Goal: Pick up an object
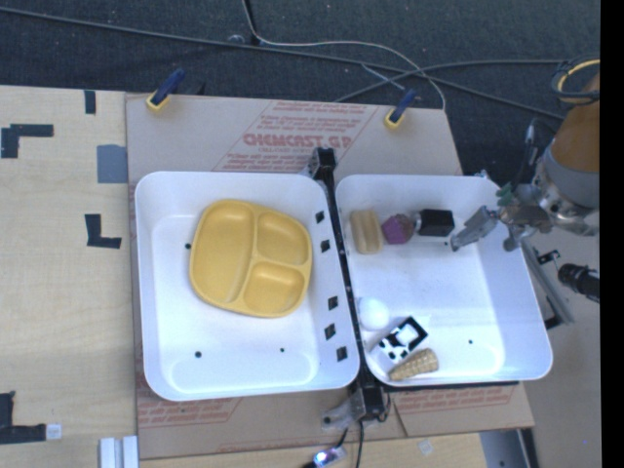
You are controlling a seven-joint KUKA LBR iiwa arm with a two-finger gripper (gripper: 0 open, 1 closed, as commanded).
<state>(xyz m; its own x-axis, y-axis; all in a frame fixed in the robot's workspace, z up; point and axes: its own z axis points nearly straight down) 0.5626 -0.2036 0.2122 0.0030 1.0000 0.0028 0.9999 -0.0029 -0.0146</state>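
The right bin holds several small objects. A tan ridged block, a purple lump and a black block lie in a row near its far edge. A white ball, a black-and-white patterned block and a tan cone sit at its near left corner. My gripper hovers over the bin's far right side, just right of the black block, open with nothing between its fingers.
The left bin holds a yellow divided plate. A black clip strip runs along the seam between the bins. Cables cross the dark floor behind the bench. Bare white floor lies mid-right in the right bin.
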